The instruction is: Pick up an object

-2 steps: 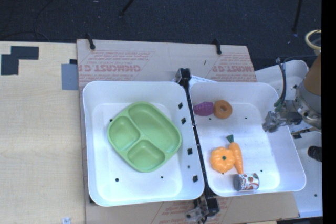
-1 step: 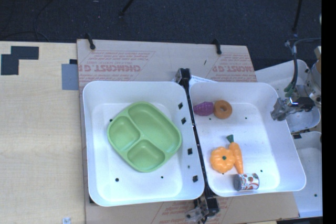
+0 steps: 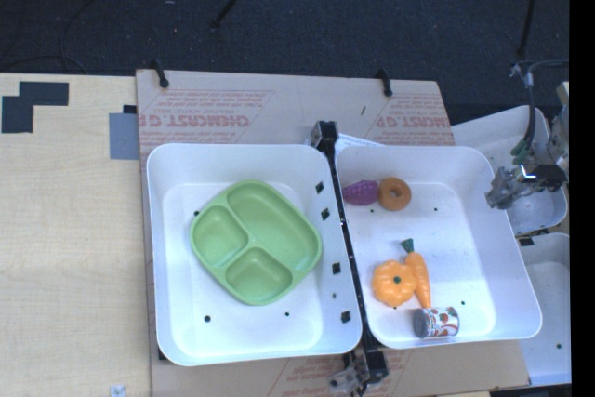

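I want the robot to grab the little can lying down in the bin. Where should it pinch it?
Pinch the can across its round middle, with the pincer coming straight down from above. It lies on its side near the front wall of the right bin, with its ends pointing left and right, so one finger goes on its far side and one on its near side. The carrot lies close behind it, so go carefully.

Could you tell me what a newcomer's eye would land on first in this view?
Probably the green divided plate, alone in the left bin. Next comes the right bin: a purple toy beside a donut near its far wall, then an orange pumpkin touching a carrot, and a small can lying near its front wall.
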Robot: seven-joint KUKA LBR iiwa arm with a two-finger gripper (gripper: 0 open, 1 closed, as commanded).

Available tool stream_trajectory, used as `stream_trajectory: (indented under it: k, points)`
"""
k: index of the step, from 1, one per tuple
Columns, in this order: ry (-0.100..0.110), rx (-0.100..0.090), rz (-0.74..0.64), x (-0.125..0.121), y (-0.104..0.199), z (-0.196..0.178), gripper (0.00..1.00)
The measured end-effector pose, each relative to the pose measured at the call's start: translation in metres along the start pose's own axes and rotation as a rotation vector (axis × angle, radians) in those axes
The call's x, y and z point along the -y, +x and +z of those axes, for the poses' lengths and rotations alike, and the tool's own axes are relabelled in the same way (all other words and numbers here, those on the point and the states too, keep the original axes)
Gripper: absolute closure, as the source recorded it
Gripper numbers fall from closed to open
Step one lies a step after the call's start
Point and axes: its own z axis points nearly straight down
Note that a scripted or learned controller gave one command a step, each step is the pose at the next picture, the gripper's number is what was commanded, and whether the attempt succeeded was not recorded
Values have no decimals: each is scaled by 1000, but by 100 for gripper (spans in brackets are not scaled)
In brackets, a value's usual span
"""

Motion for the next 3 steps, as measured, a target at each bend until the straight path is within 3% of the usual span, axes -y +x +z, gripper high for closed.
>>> stream_trajectory:
  k: [3]
  points:
    - [4,-2,-1,-2,155,11,100]
